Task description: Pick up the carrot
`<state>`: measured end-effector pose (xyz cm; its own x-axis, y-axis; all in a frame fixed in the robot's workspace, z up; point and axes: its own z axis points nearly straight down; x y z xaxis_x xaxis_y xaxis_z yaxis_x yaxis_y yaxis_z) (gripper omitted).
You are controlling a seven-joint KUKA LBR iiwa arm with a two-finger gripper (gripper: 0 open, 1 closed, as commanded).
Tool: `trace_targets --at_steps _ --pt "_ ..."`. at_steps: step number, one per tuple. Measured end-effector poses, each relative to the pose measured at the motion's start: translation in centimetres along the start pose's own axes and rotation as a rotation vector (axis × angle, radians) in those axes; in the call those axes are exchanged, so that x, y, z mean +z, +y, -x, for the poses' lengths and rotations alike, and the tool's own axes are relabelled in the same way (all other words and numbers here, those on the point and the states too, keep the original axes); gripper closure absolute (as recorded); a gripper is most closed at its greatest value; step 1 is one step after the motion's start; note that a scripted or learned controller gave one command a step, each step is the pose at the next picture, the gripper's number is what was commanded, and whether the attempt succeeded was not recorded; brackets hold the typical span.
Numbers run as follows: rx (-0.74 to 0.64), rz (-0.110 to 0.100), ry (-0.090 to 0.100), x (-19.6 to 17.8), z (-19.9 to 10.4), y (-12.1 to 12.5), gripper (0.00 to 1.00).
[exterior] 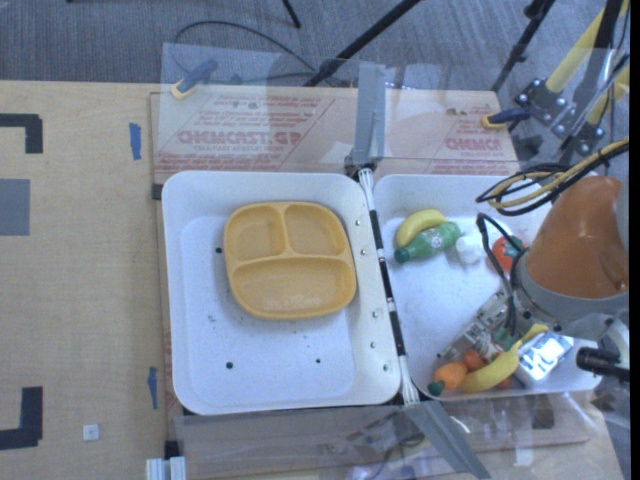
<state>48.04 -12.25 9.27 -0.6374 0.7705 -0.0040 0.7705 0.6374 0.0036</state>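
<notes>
Bins are sitting side by side on a pale wooden bench [70,298], seen from above at a slant; the left bin [190,368] is holding a yellow divided plate [290,260] lying flat near its middle, its three compartments facing up; the right bin [440,288] is holding a scatter of toy food. Near the right bin's far left corner a yellow banana [418,225] is lying against a green bottle [430,243], the two touching; a small white object [468,251] is resting just beside the bottle's right end; a red item [502,254] is showing partly under black cables further right. The grey arm with its orange band [585,243] is reaching in from the right and hanging over the right bin's near right part; the jaws [482,336] are pointing down and left toward the bin's near edge; whether they are open or closed cannot be told, and nothing is visibly held between them. The carrot [449,376] is lying in the near left corner of the right bin, orange with a green tip at its left; it is touching a second yellow banana [492,372] on its right, just below the jaws.
</notes>
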Motion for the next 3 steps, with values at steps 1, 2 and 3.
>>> trace_targets --at_steps 1,2,3 --pt "-0.046 -0.001 0.001 -16.3 0.0 0.2 0.0" --pt "0.121 -0.004 0.004 -8.4 -1.8 1.5 0.0" --pt "0.121 -0.004 0.004 -8.4 -1.8 1.5 0.0"
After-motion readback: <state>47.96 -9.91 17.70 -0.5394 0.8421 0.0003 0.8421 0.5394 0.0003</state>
